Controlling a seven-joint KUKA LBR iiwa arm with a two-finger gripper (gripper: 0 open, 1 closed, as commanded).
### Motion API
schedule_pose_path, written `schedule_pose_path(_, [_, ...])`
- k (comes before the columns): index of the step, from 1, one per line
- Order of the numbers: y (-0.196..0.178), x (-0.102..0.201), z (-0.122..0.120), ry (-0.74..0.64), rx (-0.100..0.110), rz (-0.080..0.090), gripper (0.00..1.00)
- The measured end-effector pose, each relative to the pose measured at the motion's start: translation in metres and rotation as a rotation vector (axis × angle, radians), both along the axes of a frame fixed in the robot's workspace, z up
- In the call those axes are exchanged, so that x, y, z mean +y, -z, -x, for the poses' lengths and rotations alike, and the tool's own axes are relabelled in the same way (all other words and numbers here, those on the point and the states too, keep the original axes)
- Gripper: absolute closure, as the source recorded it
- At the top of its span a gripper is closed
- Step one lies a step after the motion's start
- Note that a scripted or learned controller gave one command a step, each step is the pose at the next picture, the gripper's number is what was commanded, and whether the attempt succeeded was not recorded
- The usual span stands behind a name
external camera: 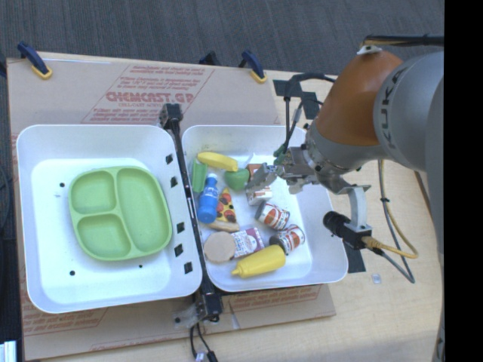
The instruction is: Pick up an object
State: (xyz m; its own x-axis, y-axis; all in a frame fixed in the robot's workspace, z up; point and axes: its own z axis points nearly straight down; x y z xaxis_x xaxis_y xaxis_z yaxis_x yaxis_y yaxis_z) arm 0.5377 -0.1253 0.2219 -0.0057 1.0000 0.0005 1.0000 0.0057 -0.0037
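The fingers (262,178) are low inside the right bin (326,236), above the heap of toy food, but I cannot tell if they are spread or pressed together, and I see nothing clearly between them. The grey arm (377,111) with its orange band comes in from the right and bends down over the bin's right wall. Just left of the fingers are a green piece (237,179) and a yellow banana (217,161). Below them stand two small cans (281,228), and lower a yellow mustard bottle (259,262). Further left is a blue bottle (207,200). The left bin (38,277) holds a green divided plate (119,211), well apart from the fingers.
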Motion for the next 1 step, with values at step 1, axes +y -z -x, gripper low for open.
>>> schedule_pose_path(1, [0.1303,-0.0619,-0.0388,0.002,-0.001,0.000,0.00])
